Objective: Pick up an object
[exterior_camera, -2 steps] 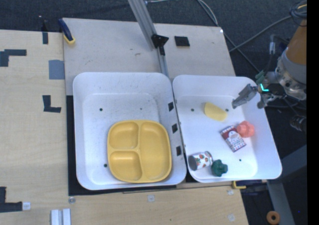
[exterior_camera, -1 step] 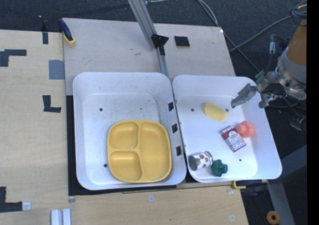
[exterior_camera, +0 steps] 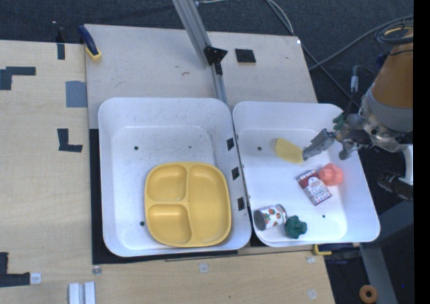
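The tool hangs over the right bin, right of centre in the frame, its fingers spread with nothing between them. The nearest thing is the yellow block, just to the tool's left, its long axis running from upper left to lower right. The red lump and red-and-white packet lie just below it.

Grey arm, orange band above wrist
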Controlling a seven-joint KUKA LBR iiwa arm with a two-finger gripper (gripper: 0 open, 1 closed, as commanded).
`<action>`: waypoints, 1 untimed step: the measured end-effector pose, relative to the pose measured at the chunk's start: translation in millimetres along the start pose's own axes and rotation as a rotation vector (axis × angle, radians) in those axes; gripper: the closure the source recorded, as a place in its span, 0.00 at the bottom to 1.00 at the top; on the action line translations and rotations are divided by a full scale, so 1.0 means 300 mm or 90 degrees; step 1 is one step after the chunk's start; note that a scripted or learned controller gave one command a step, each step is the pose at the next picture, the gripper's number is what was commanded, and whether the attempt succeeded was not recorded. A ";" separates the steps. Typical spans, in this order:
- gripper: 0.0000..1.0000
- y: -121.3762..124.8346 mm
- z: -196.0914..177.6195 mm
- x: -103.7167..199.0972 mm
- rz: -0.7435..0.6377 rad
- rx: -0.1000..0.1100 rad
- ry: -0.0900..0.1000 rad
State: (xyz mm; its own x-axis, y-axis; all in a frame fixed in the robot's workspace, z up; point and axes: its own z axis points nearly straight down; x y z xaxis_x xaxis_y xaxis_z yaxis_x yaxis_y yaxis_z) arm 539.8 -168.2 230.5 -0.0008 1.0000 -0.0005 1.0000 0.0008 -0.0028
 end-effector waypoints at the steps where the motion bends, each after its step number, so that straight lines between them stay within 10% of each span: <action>1: 0.00 -0.013 0.143 -0.002 0.000 0.000 0.000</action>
State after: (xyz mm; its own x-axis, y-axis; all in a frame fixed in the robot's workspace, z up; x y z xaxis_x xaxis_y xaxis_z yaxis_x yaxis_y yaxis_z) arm 536.0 -168.9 187.7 -0.0008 1.0000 -0.0003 1.0000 0.0008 -0.0032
